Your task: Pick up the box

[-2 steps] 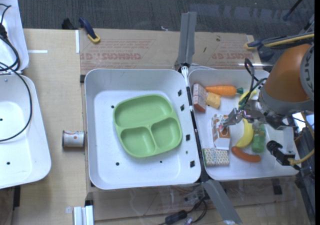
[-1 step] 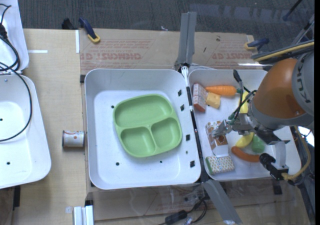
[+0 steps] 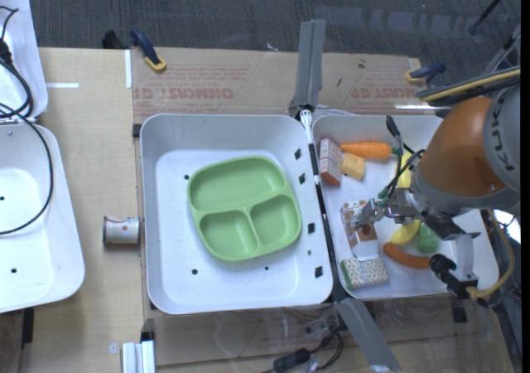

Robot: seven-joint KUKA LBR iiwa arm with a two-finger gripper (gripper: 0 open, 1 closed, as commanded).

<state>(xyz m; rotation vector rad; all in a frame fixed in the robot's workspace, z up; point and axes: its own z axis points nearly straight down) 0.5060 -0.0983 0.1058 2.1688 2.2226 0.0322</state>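
1. A small can [image 3: 122, 230] lies on the worktop [image 3: 91, 114] just beside the left bin's outer wall.
2. The left bin [image 3: 166, 280] carries a green divided plate [image 3: 244, 207] near its middle.
3. In the right bin [image 3: 331, 127], a red box [image 3: 330, 162] stands against the left wall, near the far corner, touching a yellow block [image 3: 354, 167] beside a carrot [image 3: 367, 149].
4. The hand [image 3: 370, 215] hovers over a printed packet [image 3: 361, 229] mid-bin; whether its fingers are apart, I cannot tell.
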